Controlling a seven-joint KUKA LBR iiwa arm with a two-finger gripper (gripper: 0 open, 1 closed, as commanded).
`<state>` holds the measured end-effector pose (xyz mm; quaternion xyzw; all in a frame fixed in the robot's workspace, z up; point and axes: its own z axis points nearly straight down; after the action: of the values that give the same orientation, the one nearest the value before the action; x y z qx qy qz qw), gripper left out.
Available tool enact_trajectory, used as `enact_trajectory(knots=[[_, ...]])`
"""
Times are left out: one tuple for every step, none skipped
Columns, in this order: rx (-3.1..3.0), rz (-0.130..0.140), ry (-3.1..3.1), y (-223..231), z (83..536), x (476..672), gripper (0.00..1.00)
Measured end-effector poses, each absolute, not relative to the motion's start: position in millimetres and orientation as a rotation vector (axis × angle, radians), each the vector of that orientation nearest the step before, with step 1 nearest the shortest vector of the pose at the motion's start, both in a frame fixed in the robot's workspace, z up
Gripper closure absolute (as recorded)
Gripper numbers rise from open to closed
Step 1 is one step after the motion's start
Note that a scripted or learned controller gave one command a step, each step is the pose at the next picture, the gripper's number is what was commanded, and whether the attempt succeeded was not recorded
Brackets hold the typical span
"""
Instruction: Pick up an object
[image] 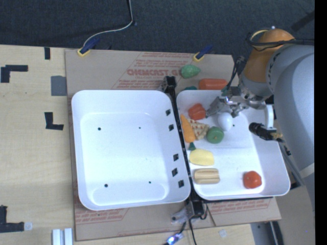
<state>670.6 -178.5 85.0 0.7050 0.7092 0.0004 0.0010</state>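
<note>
Several toy foods lie in the right bin (265, 152). Gripper (225, 111) hangs low over a white egg (225, 120), beside a red pepper (196, 111); whether its fingers are apart, I cannot tell. Nothing looks lifted yet; the pick remains.

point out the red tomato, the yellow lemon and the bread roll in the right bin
red tomato (252, 179), camera view, middle of its top
yellow lemon (201, 157), camera view, centre of its rounded body
bread roll (206, 176), camera view, middle of its tan crust

White cable (115, 30) on dark floor (204, 14)
</note>
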Motion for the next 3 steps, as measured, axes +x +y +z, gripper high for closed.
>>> enact_trajectory(knots=[[2.222,-0.003,2.221,-153.6,85.5,605.1,0.0],[2.217,0.0,2.22,-154.2,95.8,607.9,1.0],[2.226,-0.006,2.224,-140.7,95.4,555.8,1.0]])
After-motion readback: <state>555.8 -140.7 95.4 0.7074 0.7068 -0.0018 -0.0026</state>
